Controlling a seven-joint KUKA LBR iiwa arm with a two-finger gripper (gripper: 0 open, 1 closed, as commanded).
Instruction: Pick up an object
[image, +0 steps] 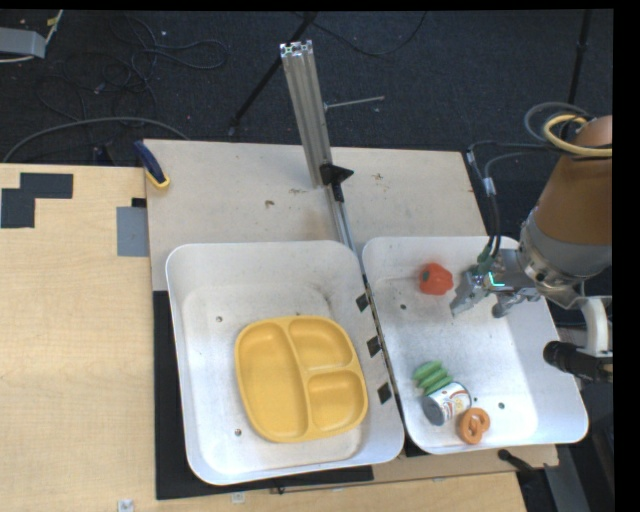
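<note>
We see the gripper (485, 298) hovering over the far part of the right bin (545, 420), its two fingers (466, 297) spread apart with nothing between them. Just to the left of the fingers, near but not touching them, lies a small red tomato-like toy (435, 279); it is roundish, so we cannot give it a clear long axis, though a darker stem-like spot sits on its upper side. Well below the fingers, toward the near edge of the same bin, three things cluster together. A green ridged piece (432, 376) lies with its long axis running slantwise, from lower left up to upper right. Touching it on its near side is a small can (446, 403) lying on its side, its long axis roughly left to right with the dark round end pointing left. Just beside the can, on its right and a little nearer to us, sits an orange ring-shaped toy (473, 425), lying flat. Far to the left of the fingers, in the left bin (200, 300), a yellow divided plate (299, 377) rests flat, its three compartments facing up and its long axis tilted slightly from the bin's sides.
</note>
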